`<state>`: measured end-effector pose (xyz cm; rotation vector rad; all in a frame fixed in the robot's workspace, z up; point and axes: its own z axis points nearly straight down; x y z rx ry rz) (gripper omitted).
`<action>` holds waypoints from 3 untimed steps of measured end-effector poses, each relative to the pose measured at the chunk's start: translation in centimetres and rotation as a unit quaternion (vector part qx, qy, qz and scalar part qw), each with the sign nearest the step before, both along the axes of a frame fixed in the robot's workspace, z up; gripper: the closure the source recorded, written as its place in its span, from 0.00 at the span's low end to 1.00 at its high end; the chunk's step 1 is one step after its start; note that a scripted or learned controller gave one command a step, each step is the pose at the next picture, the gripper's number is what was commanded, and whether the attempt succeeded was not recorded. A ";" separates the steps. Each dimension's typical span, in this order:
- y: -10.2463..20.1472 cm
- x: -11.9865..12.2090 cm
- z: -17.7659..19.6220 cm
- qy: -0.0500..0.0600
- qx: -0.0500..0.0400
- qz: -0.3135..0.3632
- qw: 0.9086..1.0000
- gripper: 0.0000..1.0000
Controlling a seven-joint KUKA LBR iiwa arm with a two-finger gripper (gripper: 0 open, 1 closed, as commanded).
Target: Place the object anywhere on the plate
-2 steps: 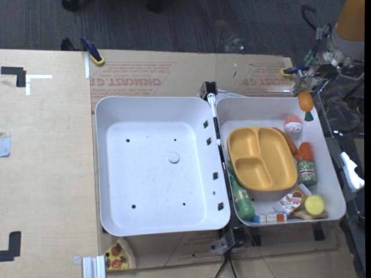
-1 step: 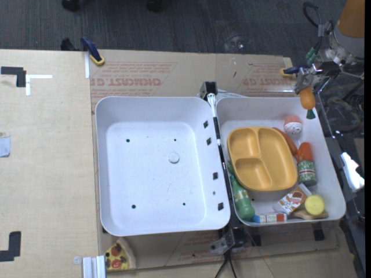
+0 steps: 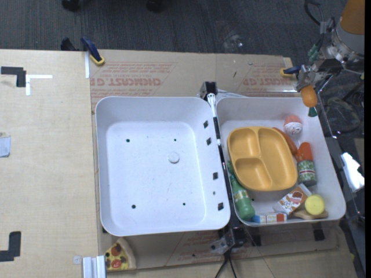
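- Over the far right corner of the right bin (image 3: 335, 178), in the camera view, the gripper (image 3: 313, 79) hangs at the end of the grey arm, with a small orange object (image 3: 309, 96) directly beneath it.
- The object appears to touch the gripper's underside. Whether the gripper is apart, together or clamped on it I cannot tell, because the tip is too small and cluttered.
- The step looks like the carry: the object is up off the bin floor and well apart from the yellow plate (image 3: 255, 146), which lies in the middle of the same bin.
- The next move calls for travel toward the near left until the object is above one of the plate's three compartments, then a descent and a release — anywhere on the plate will do.
- The object is a stubby, rounded piece in bright orange, perhaps with a dark green end below; it looks like a toy vegetable, light and smooth — likely to roll.
- A green bottle (image 3: 240, 198), a red bottle (image 3: 305, 162) and a small carton (image 3: 291, 200) crowd the plate's edges.
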<state>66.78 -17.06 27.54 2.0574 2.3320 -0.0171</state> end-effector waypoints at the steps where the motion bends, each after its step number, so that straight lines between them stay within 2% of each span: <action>1: 0.0 0.1 0.9 -0.001 -0.001 0.001 1.000 1.00; 3: -0.1 0.3 2.6 -0.002 -0.002 0.004 1.000 1.00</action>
